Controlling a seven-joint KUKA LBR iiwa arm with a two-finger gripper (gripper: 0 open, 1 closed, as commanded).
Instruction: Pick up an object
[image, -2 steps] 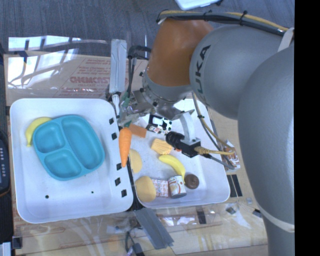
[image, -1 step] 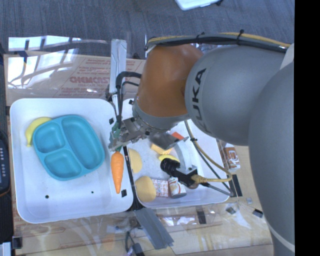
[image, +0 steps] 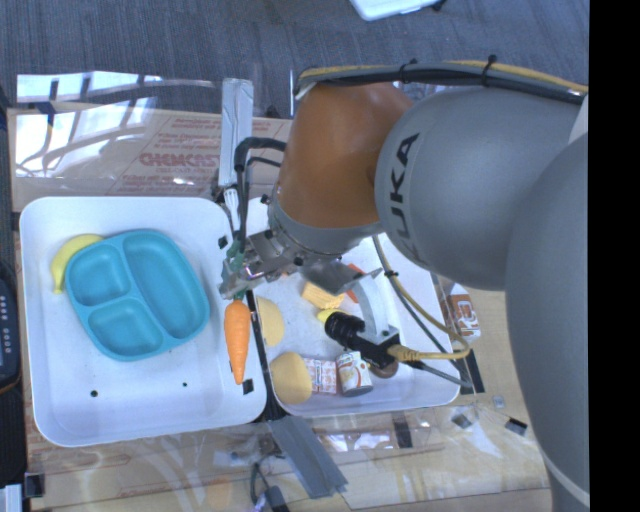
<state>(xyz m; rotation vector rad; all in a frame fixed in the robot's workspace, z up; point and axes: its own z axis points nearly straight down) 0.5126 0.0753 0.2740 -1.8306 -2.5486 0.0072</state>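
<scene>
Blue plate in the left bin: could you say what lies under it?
A yellow banana pokes out beneath the blue plate at its upper-left edge; the rest is covered.

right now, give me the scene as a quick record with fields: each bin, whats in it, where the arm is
left bin: blue divided plate; yellow banana-shaped thing partly under the plate's left edge
between bins: carrot, lying lengthwise along the shared rim
right bin: pale yellow round piece, small can, yellow wedge
arm: over the right bin, hiding much of it
grasp: cannot tell from this view
</scene>
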